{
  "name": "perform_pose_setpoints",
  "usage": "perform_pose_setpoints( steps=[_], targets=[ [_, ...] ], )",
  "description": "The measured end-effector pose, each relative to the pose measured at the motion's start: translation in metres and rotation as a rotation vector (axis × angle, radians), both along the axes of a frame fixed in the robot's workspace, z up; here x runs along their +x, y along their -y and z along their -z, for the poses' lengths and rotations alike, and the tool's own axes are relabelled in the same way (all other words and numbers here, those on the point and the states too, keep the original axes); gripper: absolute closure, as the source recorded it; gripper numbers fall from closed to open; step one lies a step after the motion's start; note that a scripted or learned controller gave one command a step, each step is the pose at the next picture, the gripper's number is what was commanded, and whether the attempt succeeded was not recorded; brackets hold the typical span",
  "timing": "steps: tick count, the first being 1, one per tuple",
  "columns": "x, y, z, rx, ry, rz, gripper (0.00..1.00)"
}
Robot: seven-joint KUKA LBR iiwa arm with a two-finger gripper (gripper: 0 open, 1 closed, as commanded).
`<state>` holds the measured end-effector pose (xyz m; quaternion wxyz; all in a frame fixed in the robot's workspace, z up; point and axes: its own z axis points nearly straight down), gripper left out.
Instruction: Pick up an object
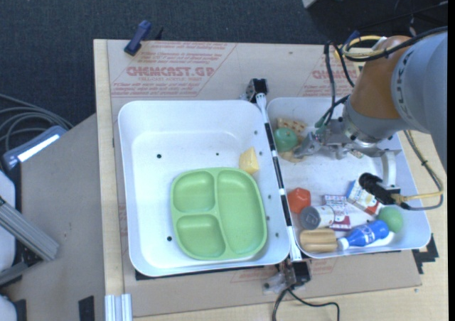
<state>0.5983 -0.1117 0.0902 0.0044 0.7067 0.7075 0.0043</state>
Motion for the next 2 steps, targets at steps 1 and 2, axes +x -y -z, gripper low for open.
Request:
perform_pose_setpoints(
  steps=[1, 2],
  targets=[
    [0.0629, 0.0285, 0.0045, 0.0, -0.013, 0.0, 0.0],
    [0.0627, 0.028, -0.0053, 0.0, -0.015, -0.001, 1.0]
  ],
)
